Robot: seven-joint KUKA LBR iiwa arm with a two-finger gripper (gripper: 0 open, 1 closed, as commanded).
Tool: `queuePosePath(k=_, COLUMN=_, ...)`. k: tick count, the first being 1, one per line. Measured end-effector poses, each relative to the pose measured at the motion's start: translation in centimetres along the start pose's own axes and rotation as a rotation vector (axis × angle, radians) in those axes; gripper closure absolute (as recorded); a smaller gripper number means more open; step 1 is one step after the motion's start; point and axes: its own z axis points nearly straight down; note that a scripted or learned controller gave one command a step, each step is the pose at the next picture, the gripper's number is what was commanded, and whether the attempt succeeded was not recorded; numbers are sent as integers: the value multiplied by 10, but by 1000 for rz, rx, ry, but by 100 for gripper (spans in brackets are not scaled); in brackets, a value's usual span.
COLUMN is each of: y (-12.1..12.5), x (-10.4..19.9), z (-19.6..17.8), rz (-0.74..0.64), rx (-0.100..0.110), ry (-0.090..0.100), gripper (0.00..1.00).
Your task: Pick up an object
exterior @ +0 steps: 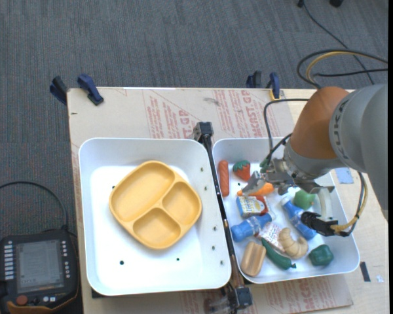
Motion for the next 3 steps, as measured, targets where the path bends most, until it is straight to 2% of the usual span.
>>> queuePosePath(k=1, y=-3, x=0, z=-5, rz=4, rx=10, ry=3, gripper=100)
queuePosePath(k=2, y=-3, x=0, z=-4, rz=4, rx=10, ry=3, gripper=0)
queuePosePath(k=3, y=-3, x=0, z=-14, rz=6, rx=12, ry=4, gripper=100)
